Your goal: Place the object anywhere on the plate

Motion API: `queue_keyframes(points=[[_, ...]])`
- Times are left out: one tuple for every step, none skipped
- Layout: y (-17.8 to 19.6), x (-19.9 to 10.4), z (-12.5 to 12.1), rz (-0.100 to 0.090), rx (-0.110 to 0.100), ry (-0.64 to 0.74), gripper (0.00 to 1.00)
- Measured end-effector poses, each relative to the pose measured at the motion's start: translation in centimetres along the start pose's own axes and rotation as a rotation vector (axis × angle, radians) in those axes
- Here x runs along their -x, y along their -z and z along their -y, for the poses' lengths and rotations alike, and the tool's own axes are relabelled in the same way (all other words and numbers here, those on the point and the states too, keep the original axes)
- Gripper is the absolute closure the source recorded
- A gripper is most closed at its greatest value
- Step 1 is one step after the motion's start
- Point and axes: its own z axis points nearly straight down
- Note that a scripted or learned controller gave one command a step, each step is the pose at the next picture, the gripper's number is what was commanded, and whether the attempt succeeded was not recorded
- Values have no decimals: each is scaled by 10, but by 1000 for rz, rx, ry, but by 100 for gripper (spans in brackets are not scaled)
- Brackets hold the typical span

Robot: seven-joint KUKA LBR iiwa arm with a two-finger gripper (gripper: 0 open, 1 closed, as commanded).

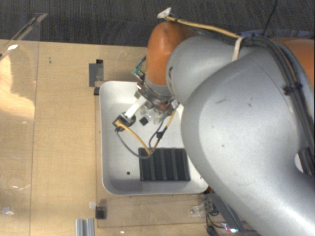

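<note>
Likely pick step, with hand (150, 113) low in white bin (114, 146) near black ribbed plate (165, 164). Can't tell if hand is apart or clamped. Next: confirm hold, shift over plate.

Bin (110, 146): white, smooth, looks like plastic, slight sheen. Black ribbed slab (165, 164): matt, grooved top. Bench (59, 156): pale wood finish, smooth. Arm shell (246, 132): grey, smooth satin; orange band (158, 53) glossier. Floor (98, 9), far side: dark, rough carpet weave.
</note>
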Motion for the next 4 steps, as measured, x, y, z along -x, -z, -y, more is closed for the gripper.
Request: queue_keyframes(points=[[89, -70, 14, -3, 3, 147, 100], [14, -14, 68, 0, 0, 248, 100], [-38, -73, 10, 7, -9, 544, 100], [-17, -58, 25, -2, 4, 1152, 100]])
